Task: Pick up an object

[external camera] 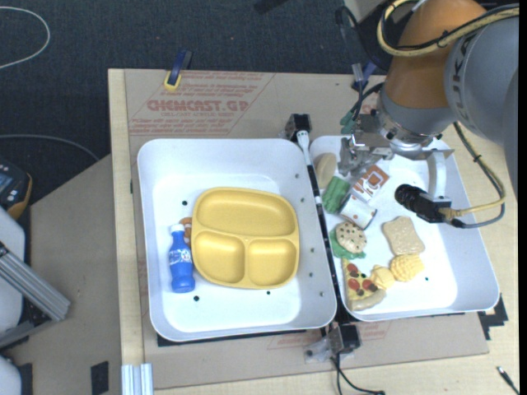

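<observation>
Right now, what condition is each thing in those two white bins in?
Yellow plastic divided plate: flat, right way up, compartments bare.
Blue plastic bottle: lying beside the plate's left edge.
Green bottle: lying tilted in the right bin, below the pincer.
Round chocolate-chip cookie: flat.
Tan cracker: flat.
Pizza slice toy: flat.

We see a brightly and evenly lit scene from overhead, with the white bins (239, 159) near overexposed and their rims washing out. Shadows stay soft and short, lying close beside the yellow tray (245, 237) left of the end effector (356, 159). The orange band (428, 52) above it carries a soft sheen. Focus is fair; small items below it look slightly soft and grainy.
</observation>
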You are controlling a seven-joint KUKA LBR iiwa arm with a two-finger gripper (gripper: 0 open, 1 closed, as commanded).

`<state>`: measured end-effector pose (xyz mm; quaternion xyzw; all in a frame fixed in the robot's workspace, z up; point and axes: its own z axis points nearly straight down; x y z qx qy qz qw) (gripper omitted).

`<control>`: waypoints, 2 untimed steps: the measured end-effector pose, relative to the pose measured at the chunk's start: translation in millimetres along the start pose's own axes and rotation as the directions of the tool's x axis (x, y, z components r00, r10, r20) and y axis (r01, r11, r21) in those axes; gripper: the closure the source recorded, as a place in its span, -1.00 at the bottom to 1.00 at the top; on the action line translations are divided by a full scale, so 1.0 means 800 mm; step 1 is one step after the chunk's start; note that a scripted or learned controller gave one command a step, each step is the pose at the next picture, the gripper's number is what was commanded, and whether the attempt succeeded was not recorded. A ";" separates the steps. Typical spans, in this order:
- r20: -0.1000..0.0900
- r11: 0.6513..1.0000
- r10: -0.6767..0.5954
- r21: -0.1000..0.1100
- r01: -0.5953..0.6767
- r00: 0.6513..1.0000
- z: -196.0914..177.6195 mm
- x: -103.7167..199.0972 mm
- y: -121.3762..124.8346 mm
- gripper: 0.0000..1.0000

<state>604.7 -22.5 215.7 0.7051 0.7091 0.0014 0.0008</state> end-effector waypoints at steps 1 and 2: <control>0.000 1.000 0.006 0.004 -0.006 1.000 -0.016 -0.009 -0.016 1.00; 0.001 1.000 0.004 0.000 -0.004 1.000 -0.022 0.003 -0.010 1.00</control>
